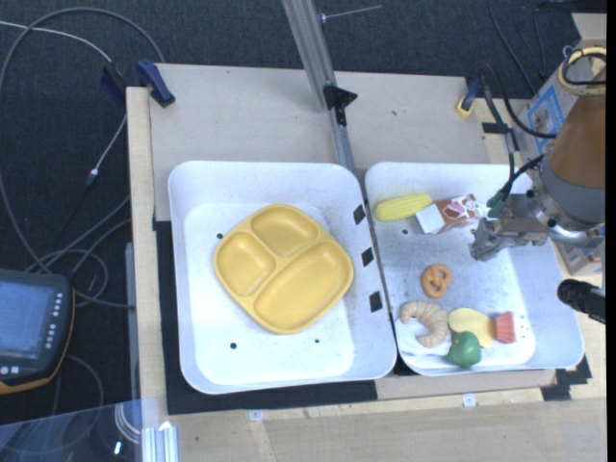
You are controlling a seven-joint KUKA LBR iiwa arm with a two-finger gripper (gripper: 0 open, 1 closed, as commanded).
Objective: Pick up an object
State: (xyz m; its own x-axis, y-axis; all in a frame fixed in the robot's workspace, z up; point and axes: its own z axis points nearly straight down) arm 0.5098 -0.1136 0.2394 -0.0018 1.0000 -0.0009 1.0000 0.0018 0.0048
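Near edge of the right bin (pixel 568 345) has a green pepper (pixel 464 351) and croissant (pixel 427 320), pretzel (pixel 436 279) mid-bin, corn (pixel 403 207) at the far edge looks light, stiff, slippery, so I'd pinch mid-length; gripper (pixel 486 243) beside it, can't tell its state.

Glossy yellow plastic plate (pixel 283 268) lies in a smooth white plastic bin (pixel 192 287).

One fixed camera looks down at a slant on the bench (pixel 260 114) and both white bins (pixel 192 287).
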